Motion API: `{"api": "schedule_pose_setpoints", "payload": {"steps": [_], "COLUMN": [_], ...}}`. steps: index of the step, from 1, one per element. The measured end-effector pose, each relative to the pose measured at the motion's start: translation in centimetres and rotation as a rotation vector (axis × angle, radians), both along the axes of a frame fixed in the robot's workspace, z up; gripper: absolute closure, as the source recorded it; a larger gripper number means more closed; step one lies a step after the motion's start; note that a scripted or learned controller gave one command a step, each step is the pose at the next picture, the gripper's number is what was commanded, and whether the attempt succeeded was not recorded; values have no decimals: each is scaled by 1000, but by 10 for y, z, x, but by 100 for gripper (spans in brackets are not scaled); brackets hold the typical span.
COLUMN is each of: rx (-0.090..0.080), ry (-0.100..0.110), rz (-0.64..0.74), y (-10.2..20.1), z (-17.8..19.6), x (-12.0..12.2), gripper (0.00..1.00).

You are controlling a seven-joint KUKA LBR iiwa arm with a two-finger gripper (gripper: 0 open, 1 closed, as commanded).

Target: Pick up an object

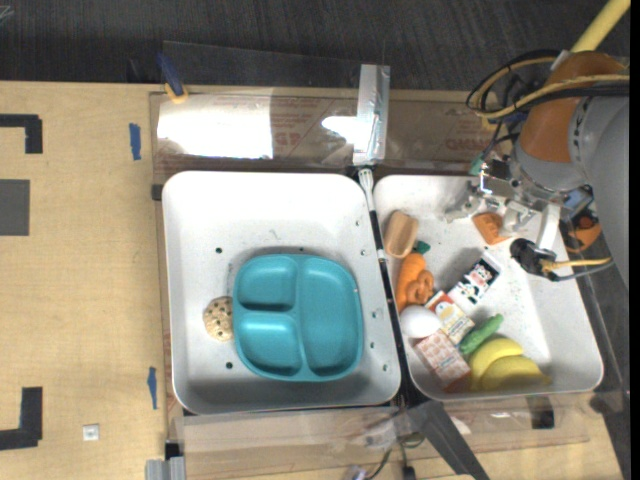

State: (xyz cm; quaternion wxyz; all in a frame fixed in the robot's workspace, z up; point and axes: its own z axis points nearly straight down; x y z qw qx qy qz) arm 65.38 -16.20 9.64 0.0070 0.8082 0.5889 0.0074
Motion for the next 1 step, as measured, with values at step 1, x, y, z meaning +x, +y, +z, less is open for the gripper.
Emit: {"api": "schedule_pose_setpoints", "payload": {"steps": [1], "rx": [2], "ry": [-5], "rz": [-242], "y": [5], "z": [1], "x": [-16], "gripper": [0]}}
